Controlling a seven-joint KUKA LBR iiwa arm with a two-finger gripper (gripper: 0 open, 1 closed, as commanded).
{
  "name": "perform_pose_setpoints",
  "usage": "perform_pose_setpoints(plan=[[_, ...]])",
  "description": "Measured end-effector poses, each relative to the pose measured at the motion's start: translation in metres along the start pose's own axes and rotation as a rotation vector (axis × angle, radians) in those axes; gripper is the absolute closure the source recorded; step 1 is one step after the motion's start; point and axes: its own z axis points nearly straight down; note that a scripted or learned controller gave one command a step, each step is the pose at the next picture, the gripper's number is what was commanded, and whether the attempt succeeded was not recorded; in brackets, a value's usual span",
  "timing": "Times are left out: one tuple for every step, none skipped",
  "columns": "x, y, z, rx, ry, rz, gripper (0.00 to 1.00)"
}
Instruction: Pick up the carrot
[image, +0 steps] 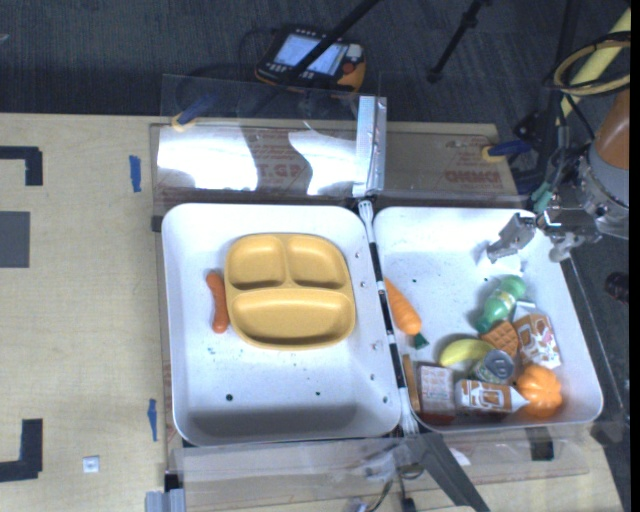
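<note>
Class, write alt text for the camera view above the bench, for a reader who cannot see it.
A carrot lies at the left edge of the right bin, while the robot's tool hovers over that bin's upper right part. Toy food is heaped in the bin's lower right; the left bin holds a yellow divided plate with an orange sausage beside it.

tray (290, 288) in left bin (190, 330) | carrot (403, 308) right bin (440, 240), left edge

Grey arm (608, 190) w/ orange band near the wrist is seen at right edge. Metallic grey gripper (512, 240) is fitted, approx. angular. Yellow and teal cables are looped above the arm.
</note>
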Motion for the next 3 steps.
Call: perform_pose_setpoints(plan=[[0.035, -0.057, 0.080, -0.002, -0.001, -0.174, 0.00], [0.089, -0.076, 0.057, 0.001, 0.000, -0.087, 0.00], [0.081, -0.007, 0.093, -0.006, -0.003, -0.227, 0.00]])
